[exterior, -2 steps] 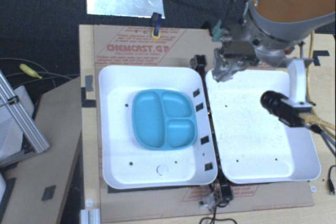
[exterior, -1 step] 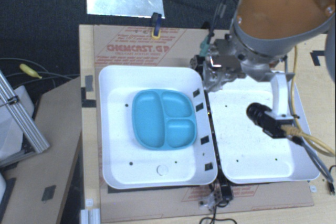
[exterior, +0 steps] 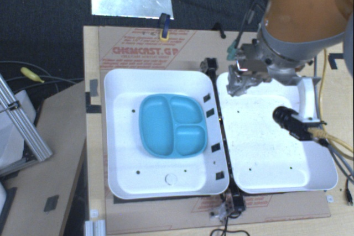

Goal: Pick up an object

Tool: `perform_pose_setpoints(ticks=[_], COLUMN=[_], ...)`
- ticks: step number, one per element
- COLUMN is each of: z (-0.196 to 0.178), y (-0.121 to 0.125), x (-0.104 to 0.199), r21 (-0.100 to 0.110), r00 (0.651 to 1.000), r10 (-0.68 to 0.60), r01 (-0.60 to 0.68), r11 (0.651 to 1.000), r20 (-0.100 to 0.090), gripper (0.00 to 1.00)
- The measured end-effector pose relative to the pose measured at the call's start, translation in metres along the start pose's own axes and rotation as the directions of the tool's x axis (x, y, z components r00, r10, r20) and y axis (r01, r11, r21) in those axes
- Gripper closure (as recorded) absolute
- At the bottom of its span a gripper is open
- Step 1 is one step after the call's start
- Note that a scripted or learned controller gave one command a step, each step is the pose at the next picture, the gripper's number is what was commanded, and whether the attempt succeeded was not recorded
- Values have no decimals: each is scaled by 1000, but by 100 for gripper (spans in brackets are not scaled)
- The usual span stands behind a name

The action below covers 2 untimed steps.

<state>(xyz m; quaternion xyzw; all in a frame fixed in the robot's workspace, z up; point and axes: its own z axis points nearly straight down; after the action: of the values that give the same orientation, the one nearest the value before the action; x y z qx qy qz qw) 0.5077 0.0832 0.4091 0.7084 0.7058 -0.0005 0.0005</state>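
While held, plate point(exterior: 171, 125) inside left bin point(exterior: 119, 119).

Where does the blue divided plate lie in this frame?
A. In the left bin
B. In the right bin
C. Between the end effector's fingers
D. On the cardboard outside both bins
A: the blue divided plate lies flat on the floor of the left bin, while the end effector hangs over the right bin, apart from it.
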Motion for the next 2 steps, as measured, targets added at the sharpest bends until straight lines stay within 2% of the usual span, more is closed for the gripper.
perform_pose_setpoints(ticks=[1,2], z=[-3,-56], y=[-15,-21], x=[74,39], r21=[-2,-8], r00=[1000,1000], r10=[-14,-2], r01=[14,2], r11=[1000,1000], r20=[-5,-4], gripper=[100,100])
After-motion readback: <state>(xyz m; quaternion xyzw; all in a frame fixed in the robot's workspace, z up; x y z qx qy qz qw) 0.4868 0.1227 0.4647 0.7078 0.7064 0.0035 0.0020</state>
